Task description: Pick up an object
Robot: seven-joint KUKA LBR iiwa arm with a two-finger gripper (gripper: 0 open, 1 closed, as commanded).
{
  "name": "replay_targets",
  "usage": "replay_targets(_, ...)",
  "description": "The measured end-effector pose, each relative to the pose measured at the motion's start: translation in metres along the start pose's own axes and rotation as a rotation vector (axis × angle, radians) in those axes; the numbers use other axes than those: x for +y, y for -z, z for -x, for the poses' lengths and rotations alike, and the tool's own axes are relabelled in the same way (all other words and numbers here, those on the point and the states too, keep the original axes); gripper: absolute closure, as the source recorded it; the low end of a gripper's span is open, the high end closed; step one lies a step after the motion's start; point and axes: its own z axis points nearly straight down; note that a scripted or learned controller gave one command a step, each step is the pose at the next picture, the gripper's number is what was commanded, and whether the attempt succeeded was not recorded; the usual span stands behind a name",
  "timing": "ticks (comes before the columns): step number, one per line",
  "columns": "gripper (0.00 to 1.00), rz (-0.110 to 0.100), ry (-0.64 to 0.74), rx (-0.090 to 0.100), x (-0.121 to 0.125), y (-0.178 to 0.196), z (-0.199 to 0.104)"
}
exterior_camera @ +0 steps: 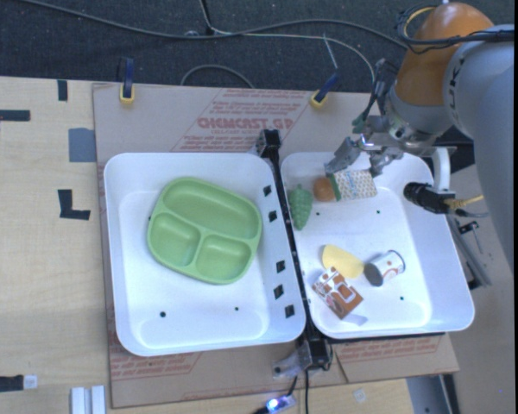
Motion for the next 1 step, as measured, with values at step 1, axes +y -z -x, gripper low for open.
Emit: replay_targets(1, 1.0, 0.002, 0.0, -0.001, 0.0055, 0.0601, 0.0005)
